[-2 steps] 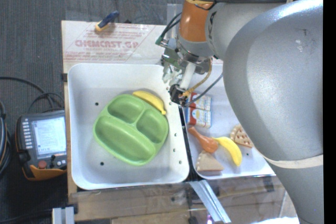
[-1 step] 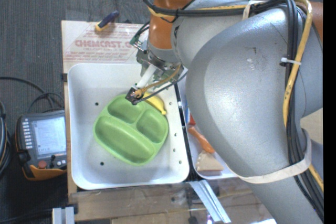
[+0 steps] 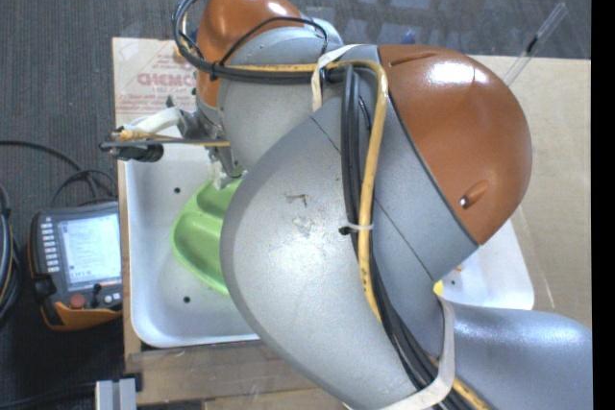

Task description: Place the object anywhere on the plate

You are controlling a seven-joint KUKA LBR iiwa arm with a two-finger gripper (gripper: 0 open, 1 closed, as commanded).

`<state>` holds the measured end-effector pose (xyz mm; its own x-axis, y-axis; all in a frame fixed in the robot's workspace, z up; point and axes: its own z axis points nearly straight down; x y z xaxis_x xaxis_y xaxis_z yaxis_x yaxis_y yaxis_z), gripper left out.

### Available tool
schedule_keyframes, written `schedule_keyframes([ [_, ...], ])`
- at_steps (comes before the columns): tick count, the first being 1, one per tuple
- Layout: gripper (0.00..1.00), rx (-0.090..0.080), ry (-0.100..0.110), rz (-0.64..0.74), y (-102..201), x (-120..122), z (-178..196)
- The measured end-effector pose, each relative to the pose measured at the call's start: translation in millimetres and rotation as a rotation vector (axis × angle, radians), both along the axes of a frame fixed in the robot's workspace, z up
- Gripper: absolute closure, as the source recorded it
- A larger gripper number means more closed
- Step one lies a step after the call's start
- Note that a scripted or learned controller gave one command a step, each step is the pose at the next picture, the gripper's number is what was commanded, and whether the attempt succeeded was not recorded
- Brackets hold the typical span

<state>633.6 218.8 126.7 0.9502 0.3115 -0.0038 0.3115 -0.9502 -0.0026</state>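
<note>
Farthest to the left of the gripper [image 3: 223,170], off the bench, a teach pendant [image 3: 79,256] lies on the dark floor; it plays no part in what we do. Nearer, the left bin [image 3: 144,235] has its bare white floor stretching away to the gripper's left and below it. The green plate [image 3: 197,230] lies in this bin, just under and slightly left of the gripper, with its right part covered by the arm [image 3: 317,245].

We cannot tell whether the gripper is wide, narrow or holding anything, because the wrist and the grey link hide its working end. We also cannot tell where the object is. The arm covers the middle of both bins.

To the gripper's right, past the arm, a corner of the right bin [image 3: 509,276] peeks out, and a small yellow thing [image 3: 440,286] sits at the arm's edge. We cannot say what that is.

We judge the gripper to be over the plate's rim rather than its middle. If it carries the object, we should move a little toward the plate's centre, lower until the object is close to the surface, and only then release, so that nothing rolls off onto the bin floor.
</note>
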Motion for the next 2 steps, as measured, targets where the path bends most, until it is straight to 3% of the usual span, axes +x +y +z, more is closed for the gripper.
schedule_keyframes([
  [1,1.00,-0.002,0.000,0.043,-78.7,8.9,57.1],
  [2,1.00,0.001,0.001,0.062,-75.4,16.9,78.6],
])
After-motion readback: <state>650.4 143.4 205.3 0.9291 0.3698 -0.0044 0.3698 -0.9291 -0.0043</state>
